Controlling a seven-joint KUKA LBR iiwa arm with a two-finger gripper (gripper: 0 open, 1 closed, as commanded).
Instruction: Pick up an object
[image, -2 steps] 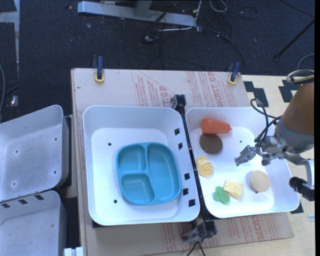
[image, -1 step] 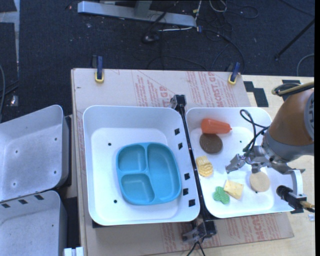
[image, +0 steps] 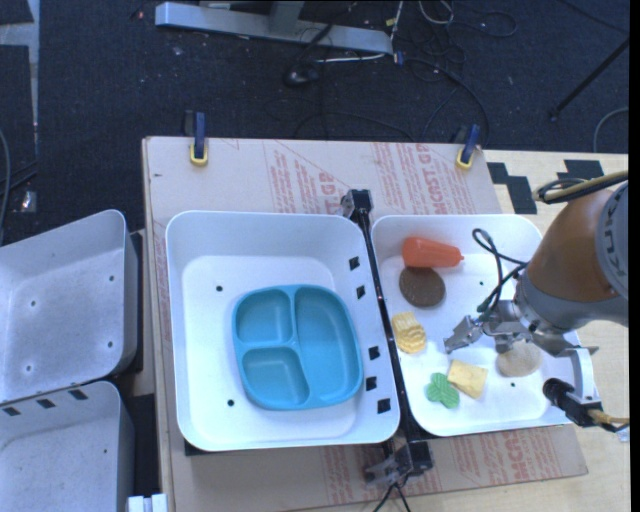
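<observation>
Gripper (image: 462, 337) mid right bin (image: 520, 232), beside cheese (image: 467, 379)

Left bin (image: 190, 300): white, holding a sky-blue divided tray (image: 296, 346). Right bin (image: 520, 400): white. Carrot-shaped piece (image: 432, 252): orange-red. Round patty (image: 422, 287): dark brown. Ridged piece (image: 408, 333): pale yellow. Wedge (image: 467, 378): yellow. Leafy piece (image: 442, 391): green. Rounded lump (image: 518, 362): beige. Bench board (image: 290, 175): tan with red lettering. Clamps (image: 199, 150): yellow and blue. Arm (image: 580, 260): grey, orange band.
</observation>
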